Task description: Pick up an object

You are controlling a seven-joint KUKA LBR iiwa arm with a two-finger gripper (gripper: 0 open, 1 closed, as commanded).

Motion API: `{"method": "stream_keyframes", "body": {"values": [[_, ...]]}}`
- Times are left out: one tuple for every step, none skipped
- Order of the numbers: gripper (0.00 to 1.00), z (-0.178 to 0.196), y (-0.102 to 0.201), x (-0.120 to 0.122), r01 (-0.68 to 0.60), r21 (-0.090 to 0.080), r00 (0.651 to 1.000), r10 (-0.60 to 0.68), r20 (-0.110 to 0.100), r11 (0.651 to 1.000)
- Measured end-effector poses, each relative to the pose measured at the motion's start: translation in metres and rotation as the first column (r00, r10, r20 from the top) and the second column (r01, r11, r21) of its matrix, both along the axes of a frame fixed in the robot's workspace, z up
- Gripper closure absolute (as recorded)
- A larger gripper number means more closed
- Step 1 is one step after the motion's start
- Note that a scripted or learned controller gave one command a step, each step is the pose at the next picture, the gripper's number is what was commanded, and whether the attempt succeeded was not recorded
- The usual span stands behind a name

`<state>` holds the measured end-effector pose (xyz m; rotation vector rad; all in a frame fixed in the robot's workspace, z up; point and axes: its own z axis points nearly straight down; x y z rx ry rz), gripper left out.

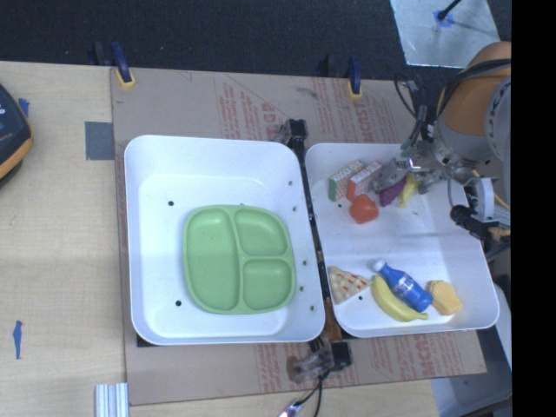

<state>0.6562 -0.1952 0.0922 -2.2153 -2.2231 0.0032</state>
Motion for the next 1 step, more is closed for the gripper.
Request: {"method": "stream_keyframes", "body": {"values": [[1.0,0.0118,-0.0017,-0.0014,-0.004,0.0,1.0,0.004,-0.01,1.0]]}}
